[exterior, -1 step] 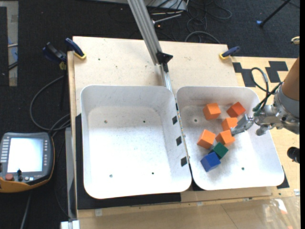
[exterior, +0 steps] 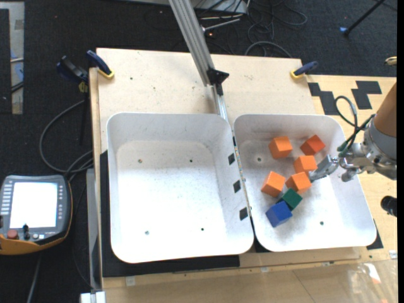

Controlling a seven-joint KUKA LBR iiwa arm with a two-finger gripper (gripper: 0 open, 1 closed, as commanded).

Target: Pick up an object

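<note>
The right bin holds several orange cubes, among them one at the back, one at the back right and one toward the middle. A green cube and a blue cube lie in front of them. My gripper reaches in low from the right. Its tip sits between two orange cubes, one just behind it and one just in front of it. Nothing is visibly held.
The left bin stands beside the right one, with a raised divider edge between them. A slanted metal pole rises behind the bins. Clamps sit at the board's back corners.
</note>
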